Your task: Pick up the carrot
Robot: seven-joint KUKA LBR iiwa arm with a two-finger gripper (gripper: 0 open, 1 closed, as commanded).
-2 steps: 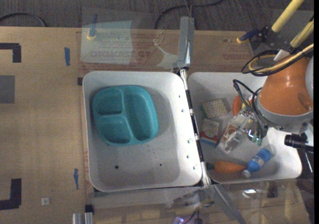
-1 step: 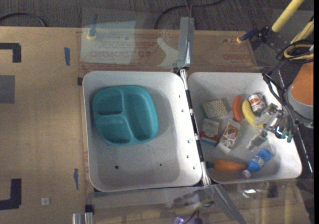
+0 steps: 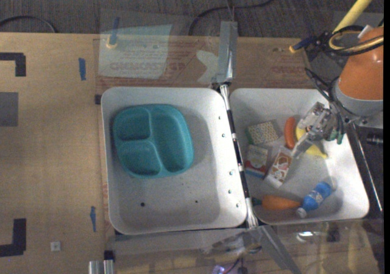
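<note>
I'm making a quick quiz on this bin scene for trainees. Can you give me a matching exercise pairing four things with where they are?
Things:
1. teal plate
2. carrot
3. water bottle
4. gripper

Places:
A. front of the right bin, lying right of the carrot
B. left bin
C. over the right bin's upper middle
D. front left of the right bin

Pairs: 1-B, 2-D, 3-A, 4-C

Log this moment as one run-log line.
task: pick up carrot | hand: over right bin | carrot: lying at bin's front wall, not held
</note>
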